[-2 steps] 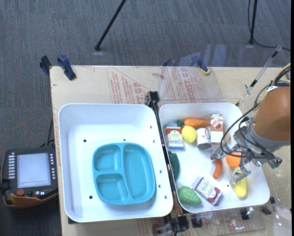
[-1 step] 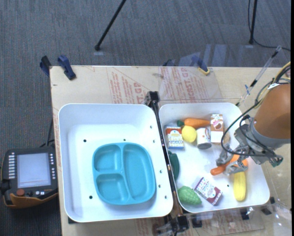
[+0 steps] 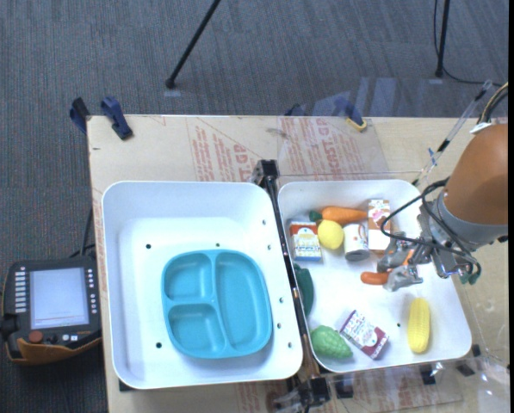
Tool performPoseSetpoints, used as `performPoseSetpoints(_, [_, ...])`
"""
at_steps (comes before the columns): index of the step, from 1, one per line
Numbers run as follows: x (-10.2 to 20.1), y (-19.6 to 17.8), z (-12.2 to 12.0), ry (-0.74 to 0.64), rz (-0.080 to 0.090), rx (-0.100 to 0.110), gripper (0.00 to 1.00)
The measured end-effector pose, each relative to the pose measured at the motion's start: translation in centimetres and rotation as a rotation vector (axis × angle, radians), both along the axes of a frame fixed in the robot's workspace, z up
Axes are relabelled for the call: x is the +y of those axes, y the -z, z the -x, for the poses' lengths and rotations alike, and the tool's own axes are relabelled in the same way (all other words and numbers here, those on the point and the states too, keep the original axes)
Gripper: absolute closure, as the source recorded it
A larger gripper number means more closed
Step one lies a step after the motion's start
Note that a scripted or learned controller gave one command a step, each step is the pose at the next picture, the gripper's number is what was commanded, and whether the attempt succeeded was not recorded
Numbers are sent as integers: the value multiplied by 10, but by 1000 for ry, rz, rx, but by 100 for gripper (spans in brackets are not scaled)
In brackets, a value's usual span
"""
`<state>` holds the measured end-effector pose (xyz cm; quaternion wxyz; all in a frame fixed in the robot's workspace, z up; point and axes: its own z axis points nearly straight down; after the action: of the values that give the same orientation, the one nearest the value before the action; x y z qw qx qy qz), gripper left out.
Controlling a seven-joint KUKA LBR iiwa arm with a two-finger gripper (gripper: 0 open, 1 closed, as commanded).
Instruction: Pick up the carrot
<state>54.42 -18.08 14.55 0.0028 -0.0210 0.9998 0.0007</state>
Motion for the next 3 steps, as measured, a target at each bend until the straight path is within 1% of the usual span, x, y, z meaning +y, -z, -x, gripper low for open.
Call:
performPoseSetpoints(1, [27, -76, 35, 102, 1, -2, 100])
performPoseSetpoints(2, [34, 58, 27, -87, 0, 2, 100])
performPoseSetpoints(3, [34, 56, 25, -87, 0, -5, 0])
